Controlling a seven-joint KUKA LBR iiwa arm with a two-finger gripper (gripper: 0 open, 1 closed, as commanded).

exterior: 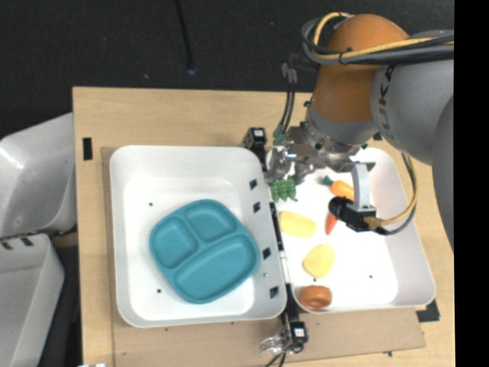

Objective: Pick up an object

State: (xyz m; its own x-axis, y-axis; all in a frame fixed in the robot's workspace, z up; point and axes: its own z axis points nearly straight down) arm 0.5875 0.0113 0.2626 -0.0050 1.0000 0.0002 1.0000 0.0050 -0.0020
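My gripper (284, 167) hangs over the far left corner of the right bin (405, 281), under the orange-banded wrist. A small green leafy piece (285, 190) sits directly below it, touching or nearly touching; I cannot tell whether it is gripped. Further into the bin lie a yellow piece (298, 224), a second yellow piece (319, 260), a brown-orange round item (315, 297) at the front edge, a small carrot (331, 222) and an orange bit (341, 187) partly hidden by the arm's cable fitting.
A teal divided plate (202, 249) lies in the left bin (130, 205). A black cable plug (351, 214) hangs from the arm over the right bin. The ridge between the bins runs just left of the gripper.
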